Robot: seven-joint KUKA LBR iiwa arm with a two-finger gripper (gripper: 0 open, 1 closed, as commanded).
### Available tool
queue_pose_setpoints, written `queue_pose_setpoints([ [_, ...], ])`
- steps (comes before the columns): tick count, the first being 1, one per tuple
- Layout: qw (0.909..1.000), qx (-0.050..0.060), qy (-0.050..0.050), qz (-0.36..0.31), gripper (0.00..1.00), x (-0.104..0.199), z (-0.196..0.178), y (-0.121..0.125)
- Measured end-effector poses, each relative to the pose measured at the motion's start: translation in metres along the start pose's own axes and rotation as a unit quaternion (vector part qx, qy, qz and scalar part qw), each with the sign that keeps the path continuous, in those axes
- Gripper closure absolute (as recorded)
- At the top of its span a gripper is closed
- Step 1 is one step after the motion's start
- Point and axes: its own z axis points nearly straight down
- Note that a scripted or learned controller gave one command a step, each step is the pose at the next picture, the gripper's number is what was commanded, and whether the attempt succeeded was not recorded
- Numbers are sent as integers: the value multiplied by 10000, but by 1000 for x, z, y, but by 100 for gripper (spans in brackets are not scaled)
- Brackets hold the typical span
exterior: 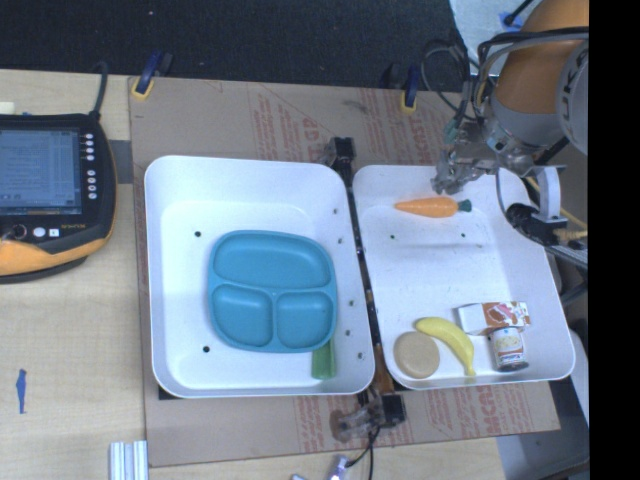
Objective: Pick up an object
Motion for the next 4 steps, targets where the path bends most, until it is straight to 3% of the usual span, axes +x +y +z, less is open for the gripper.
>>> queue_pose_setpoints([
  [1,10000,3,-1,2,0,0,0,0],
  [2,10000,17,-3,-3,0,27,23,-5],
  [3,10000,-2,-2,15,0,-23,16,0],
  [4,10000,63,7,9,0,19,90,-2],
])
